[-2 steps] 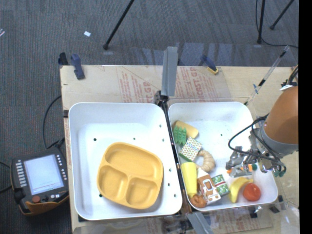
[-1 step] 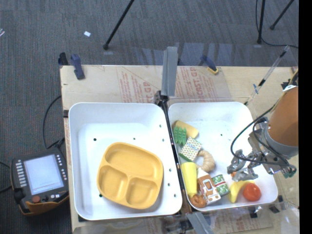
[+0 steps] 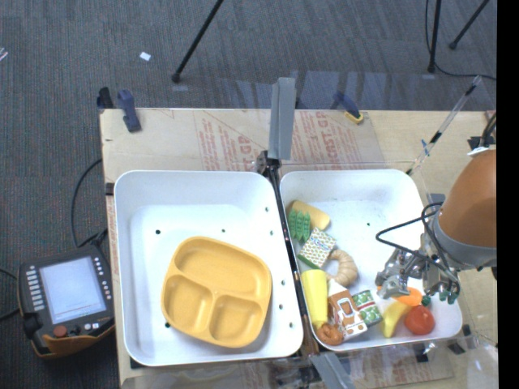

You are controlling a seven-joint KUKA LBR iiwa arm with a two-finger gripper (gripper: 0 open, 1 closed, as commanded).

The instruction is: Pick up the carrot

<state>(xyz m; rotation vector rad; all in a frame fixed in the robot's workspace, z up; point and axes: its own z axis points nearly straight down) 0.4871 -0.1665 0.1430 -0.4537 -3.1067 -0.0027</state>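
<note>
In the lower right of the frame, the grey metal pincer (image 3: pixel 415 286) hangs directly over the small orange plastic carrot (image 3: pixel 410 296), just above the red tomato (image 3: pixel 419 320). Whether it pinches the carrot I cannot tell.

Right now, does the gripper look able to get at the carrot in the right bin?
Probably yes. The gripper hangs right over the carrot, nothing lying between them. The tomato and a yellow piece crowd close beside it, so the fingers could bump them.
</note>
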